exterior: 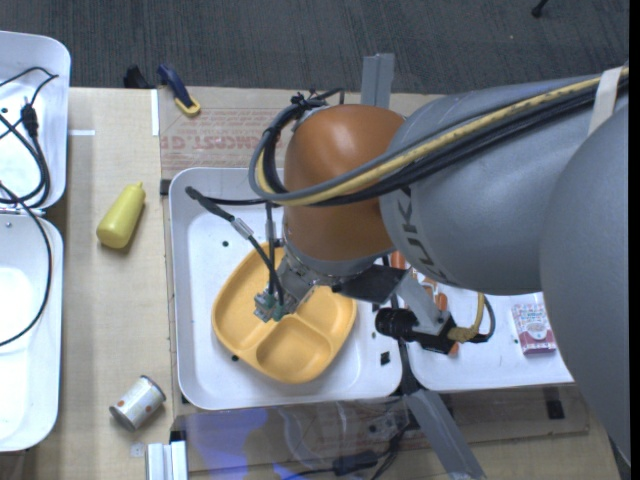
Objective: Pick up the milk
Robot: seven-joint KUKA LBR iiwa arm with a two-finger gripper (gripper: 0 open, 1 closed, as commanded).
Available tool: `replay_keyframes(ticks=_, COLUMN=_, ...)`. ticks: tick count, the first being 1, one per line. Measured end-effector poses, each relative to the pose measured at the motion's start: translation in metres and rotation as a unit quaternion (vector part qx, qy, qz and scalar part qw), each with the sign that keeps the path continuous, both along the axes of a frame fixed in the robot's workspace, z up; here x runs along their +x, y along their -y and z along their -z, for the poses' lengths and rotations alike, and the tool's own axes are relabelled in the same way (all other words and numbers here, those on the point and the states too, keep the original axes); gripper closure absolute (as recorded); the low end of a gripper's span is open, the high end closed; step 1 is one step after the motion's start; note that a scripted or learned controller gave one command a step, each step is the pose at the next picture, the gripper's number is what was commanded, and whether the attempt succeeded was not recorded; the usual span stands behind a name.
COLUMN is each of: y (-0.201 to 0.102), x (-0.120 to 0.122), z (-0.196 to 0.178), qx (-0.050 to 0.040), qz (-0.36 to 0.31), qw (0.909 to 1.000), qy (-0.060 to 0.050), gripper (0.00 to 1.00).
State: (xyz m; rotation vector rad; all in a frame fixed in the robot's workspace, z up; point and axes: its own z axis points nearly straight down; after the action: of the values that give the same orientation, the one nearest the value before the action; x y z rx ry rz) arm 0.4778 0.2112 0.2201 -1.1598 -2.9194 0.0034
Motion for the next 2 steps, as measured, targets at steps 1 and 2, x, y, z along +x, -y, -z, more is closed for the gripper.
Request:
replay_keyframes(ticks=1, y=0.039, x=0.002, z=-0.035, qx=-0.0002, qz=0.069, qw=0.9976, qy=0.000, gripper=1.00)
replay_keyframes(ticks=2, y=0.031, x=-0.001, z=0.021, qx=-0.0015, qz=0.212, qw=0.9773, qy=-0.002, gripper=1.00)
